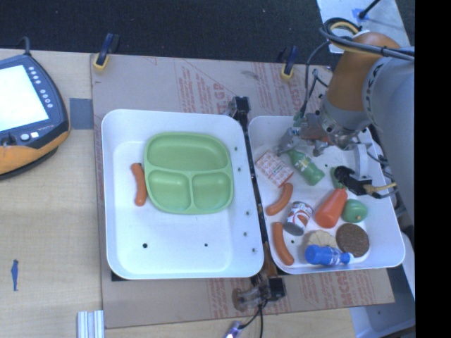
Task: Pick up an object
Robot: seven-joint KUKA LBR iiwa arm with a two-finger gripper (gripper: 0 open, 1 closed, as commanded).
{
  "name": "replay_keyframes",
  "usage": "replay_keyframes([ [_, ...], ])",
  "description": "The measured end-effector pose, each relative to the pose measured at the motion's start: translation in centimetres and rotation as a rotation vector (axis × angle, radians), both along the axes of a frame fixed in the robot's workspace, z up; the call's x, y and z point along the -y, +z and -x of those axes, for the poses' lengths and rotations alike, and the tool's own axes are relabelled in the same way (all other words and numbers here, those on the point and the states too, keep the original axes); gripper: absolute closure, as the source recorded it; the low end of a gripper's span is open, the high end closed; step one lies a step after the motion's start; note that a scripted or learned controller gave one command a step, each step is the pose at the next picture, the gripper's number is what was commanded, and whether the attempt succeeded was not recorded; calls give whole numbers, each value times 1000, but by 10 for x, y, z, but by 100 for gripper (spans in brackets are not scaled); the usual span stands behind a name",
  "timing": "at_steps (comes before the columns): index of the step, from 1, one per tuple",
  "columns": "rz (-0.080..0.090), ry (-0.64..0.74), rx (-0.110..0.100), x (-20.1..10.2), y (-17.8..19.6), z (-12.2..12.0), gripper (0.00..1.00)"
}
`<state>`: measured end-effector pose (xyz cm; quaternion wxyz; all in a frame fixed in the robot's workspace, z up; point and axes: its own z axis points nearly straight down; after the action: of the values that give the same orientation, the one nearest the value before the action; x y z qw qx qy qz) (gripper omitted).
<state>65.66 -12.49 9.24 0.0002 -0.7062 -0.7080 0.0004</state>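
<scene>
On the bench sit two shallow white bins side by side. Within the left bin (120, 245) lie one green three-compartment plastic plate (189, 172) and, just beside its left edge, one orange-red toy sausage (139, 184). Inside the right bin (391, 248) are two more sausages (279, 198), a small pink-patterned packet (270, 166), a green bottle (306, 168), a red-and-white can (299, 215), an orange carrot (330, 208), a green round fruit (354, 210), a brown round cookie (352, 239), a tan cracker (322, 239) and a blue bottle (325, 257) lying on its side. The grey gripper (304, 139) hangs low over that bin's far end, right above the green bottle; how far its fingers are parted cannot be made out, nor whether anything is held.
</scene>
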Motion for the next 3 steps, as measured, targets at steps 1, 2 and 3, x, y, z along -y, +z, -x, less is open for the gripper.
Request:
replay_keyframes([
  [1,-1,0,-3,-6,1,1,0],
  [2,-1,1,-5,-19,-1,1,0],
  [3,0,0,-1,4,0,0,0],
])
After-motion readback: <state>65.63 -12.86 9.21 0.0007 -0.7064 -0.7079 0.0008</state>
